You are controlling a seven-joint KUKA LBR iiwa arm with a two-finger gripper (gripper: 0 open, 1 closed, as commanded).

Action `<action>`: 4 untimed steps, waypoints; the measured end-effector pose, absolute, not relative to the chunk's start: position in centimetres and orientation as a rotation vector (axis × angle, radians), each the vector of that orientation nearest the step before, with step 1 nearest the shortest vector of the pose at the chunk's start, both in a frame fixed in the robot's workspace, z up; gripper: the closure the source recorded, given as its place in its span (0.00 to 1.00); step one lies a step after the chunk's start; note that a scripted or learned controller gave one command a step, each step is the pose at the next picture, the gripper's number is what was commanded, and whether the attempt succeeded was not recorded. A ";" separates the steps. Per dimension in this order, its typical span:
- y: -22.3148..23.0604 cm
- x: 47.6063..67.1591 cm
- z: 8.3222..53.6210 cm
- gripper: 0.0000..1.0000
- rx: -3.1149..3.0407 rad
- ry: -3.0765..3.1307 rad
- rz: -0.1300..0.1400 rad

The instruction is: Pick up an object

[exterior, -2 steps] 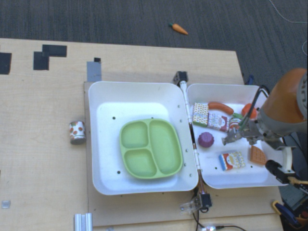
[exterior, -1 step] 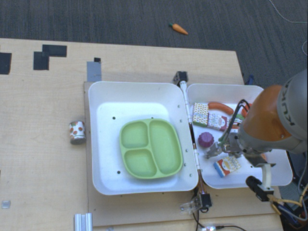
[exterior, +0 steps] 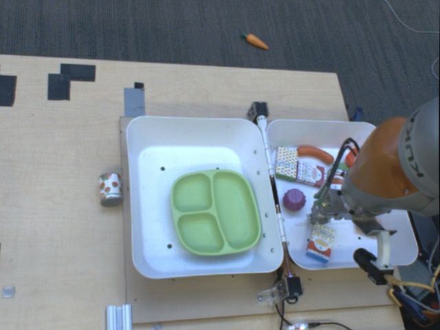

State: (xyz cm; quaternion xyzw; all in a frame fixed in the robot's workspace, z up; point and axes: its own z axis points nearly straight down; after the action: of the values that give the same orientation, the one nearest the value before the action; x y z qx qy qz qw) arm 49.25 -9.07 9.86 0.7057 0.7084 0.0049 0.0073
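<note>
Lying near the front edge of the right bin [exterior: 399, 253], a small white and orange carton [exterior: 320, 243] rests flat on the bin floor, its orange end toward the front rim. The gripper [exterior: 322, 210] hangs directly above the carton's rear end, close to it; whether the fingers are open or closed cannot be told, and nothing can be seen held between them. Just behind and to the left of the gripper sits a round purple fruit [exterior: 294, 199], near the bin's left wall. Further back lie a white and green box [exterior: 287, 163], a second white carton with red print [exterior: 313, 174] beside it, and an orange-red sausage-shaped toy [exterior: 315, 153] toward the bin's rear edge. The arm [exterior: 388, 170], grey with its orange band, covers the right half of this bin.

The left bin [exterior: 148, 184] holds a green divided plate [exterior: 215, 212] with three compartments, set toward its front right corner. On the bench [exterior: 55, 218], just off the left bin's left wall, a small printed cup [exterior: 110, 188] lies on its side. A little orange carrot [exterior: 256, 41] lies on the dark carpet [exterior: 172, 19] beyond the bench's rear edge.
</note>
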 end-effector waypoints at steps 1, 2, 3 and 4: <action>-9.1 49.2 9.8 0.00 2.207 2.215 0.015; -9.0 49.4 10.9 1.00 2.204 2.216 0.019; -9.0 49.4 10.9 0.00 2.203 2.216 0.019; -8.4 48.9 8.7 0.00 2.216 2.217 0.007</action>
State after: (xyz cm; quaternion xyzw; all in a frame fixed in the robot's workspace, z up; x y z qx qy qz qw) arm 48.87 -8.38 8.70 0.7070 0.7072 0.0021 0.0034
